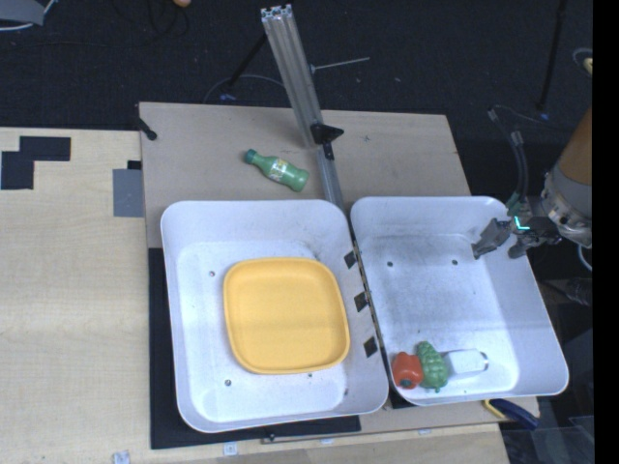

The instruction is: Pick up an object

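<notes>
Right bin (455,288): red-green-white cluster (433,366)

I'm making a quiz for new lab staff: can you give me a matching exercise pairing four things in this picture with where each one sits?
Things:
1. yellow plate
2. green bottle
3. red and green toys
4. gripper

Places:
A. on the bench behind the bins
B. near corner of the right bin
C. in the left bin
D. over the right bin's far right edge

Pairs: 1-C, 2-A, 3-B, 4-D
</notes>
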